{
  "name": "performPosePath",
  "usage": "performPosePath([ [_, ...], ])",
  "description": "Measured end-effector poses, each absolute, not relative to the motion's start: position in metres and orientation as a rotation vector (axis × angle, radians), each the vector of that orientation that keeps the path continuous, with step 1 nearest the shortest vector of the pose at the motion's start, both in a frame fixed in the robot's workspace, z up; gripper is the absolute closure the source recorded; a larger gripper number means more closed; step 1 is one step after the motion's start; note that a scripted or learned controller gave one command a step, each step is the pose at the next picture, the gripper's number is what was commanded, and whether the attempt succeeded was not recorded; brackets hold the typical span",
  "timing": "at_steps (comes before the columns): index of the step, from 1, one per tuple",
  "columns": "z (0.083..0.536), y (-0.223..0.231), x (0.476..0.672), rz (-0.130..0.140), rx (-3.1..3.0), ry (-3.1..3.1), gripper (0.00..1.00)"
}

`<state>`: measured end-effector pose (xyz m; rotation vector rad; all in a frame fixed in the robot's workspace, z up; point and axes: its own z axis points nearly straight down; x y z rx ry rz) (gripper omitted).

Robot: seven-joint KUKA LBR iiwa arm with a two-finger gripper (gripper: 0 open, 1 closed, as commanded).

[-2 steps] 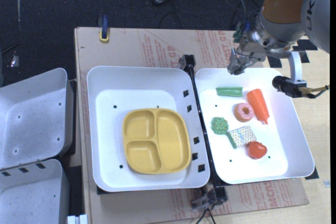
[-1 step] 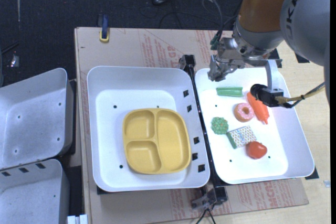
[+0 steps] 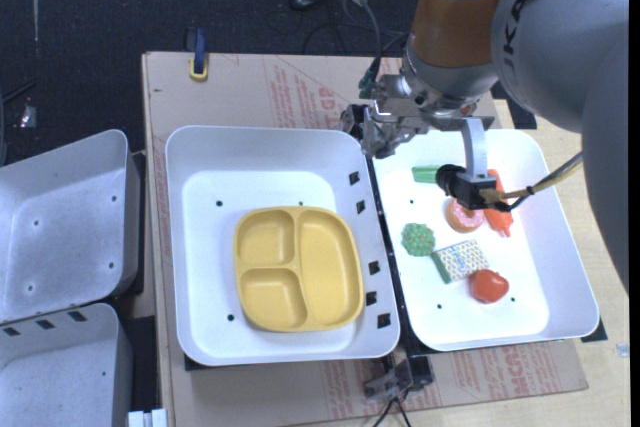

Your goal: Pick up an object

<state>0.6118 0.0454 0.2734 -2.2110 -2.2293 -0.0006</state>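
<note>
My gripper (image 3: 386, 133) hangs at the right bin's (image 3: 535, 250) far left corner; spread or closed, I cannot tell. The broccoli (image 3: 418, 238) lies mid-bin, left side, apart from it.

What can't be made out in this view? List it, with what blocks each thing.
- Pink round item: camera view, its top is covered by the arm, so its identity is unclear.
- Green piece: camera view, its right end is hidden behind the arm.
- Right bin: camera view, its far corner lies under the arm.
- Patterned packet: camera view, its print is too small to read.
</note>
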Motion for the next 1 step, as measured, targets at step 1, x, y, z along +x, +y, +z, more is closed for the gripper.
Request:
performPosePath([
  [1,0.2611,0.0877,0.593,0.003,-2.211,-2.227,1.0],
])
